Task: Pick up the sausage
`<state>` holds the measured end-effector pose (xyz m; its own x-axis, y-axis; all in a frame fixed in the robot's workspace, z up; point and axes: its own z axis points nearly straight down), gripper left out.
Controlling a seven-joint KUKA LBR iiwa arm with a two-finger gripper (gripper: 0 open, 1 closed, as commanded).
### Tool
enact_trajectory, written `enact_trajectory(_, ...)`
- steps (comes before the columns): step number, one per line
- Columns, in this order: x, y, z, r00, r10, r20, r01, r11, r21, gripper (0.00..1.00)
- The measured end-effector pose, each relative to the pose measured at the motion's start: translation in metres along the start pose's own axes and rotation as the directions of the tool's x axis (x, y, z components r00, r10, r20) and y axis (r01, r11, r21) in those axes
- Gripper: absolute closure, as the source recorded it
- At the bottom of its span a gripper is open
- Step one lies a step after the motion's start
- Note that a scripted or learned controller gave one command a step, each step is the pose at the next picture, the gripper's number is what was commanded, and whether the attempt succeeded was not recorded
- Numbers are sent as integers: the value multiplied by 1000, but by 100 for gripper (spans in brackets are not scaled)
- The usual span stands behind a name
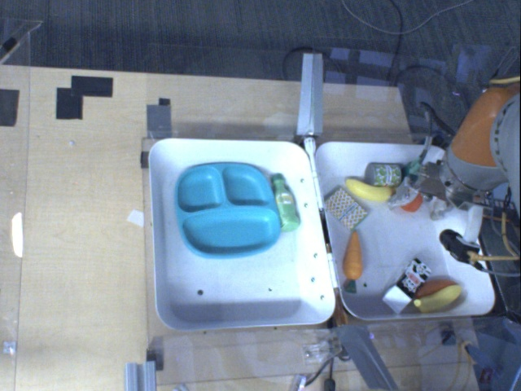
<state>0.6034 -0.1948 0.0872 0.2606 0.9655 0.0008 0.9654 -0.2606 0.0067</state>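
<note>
I see the sausage in the near right corner of the right bin, touching a yellow banana and just beside a small box. The gripper hangs far from it, near the can; whether it is spread or pressed together I cannot tell. I fear it catches the banana, or strikes the bin wall.

The table looks like pale matt wood; the bins are smooth white plastic; the blue tray is glossy plastic.
</note>
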Motion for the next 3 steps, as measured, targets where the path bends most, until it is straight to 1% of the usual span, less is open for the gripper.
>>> enact_trajectory(1, 11, 42, 3, 1000, 19, 2, -19, 999, 38, 0)
enact_trajectory(2, 8, 51, -32, 995, 97, 7, -97, 995, 24, 0)
enact_trajectory(3, -4, -19, 0, 966, 259, -3, -259, 966, 2, 0)
